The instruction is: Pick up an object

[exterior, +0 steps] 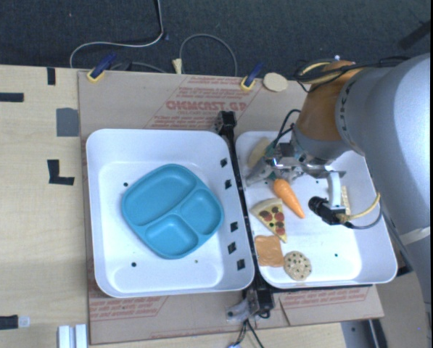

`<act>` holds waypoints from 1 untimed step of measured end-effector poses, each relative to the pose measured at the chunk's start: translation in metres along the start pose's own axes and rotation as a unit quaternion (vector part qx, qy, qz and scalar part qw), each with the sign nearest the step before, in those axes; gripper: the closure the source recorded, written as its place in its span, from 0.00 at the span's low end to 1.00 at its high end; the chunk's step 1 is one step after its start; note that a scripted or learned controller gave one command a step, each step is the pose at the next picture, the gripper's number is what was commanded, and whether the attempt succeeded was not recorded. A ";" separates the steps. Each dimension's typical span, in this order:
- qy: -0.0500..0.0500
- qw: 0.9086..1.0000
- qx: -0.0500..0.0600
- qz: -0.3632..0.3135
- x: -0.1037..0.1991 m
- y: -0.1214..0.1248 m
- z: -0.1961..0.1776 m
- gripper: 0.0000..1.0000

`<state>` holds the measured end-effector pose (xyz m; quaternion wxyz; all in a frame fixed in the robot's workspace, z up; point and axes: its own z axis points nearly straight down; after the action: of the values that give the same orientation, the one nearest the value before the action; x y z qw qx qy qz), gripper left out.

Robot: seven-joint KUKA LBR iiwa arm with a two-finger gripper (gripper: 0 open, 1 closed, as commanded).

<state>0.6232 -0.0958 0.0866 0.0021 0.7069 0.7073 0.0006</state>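
Grey metal of the pincer (283,164) sits low in the right bin (361,267), right of centre in the frame; whether it is open or closed I cannot tell. Just below it lies the carrot (289,197). Further down are the pizza slice (271,217), toast (269,251) and cookie (297,264). Left of centre, the blue divided plate (172,210) rests in the left bin (107,151).

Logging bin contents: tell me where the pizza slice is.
The pizza slice lies in the right bin, near its left wall, just below the carrot and above the toast and cookie.
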 end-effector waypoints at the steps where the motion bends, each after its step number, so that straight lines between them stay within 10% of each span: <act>1: -0.001 1.000 0.000 0.000 -0.001 0.001 -0.010 1.00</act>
<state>0.6247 -0.0964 0.0967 0.0028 0.7070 0.7072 0.0005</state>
